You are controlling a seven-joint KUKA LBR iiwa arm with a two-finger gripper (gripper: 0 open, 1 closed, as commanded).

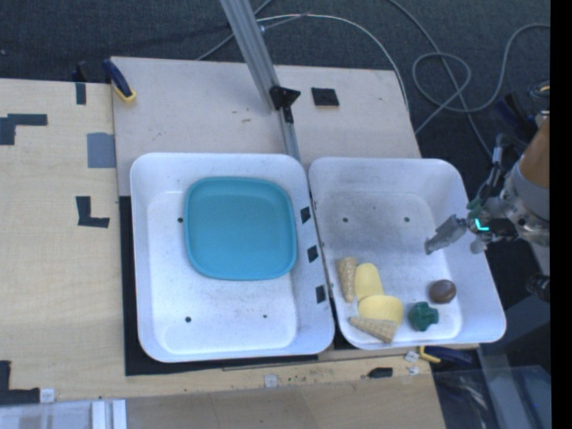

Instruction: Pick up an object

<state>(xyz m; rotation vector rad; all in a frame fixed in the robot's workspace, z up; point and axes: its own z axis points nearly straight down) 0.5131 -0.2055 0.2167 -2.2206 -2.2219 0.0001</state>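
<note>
My gripper (453, 234) hangs over the right side of the right bin (384, 181), near its right wall. It holds nothing that I can see. Below it, along the bin's front, lie a brown ball (441, 290), a small dark green toy (423, 315), two yellow pieces (367, 281) (382, 307), a pale ribbed cone (346, 277) and a tan waffle cone (374, 329). The brown ball lies closest to the gripper, a short way toward the front.
A teal square plate (239, 228) lies in the left bin (161, 266). A grey metal pole (255, 43) slants down to the wall between the bins at the back. Cables (429, 70) loop on the dark floor behind the right bin.
</note>
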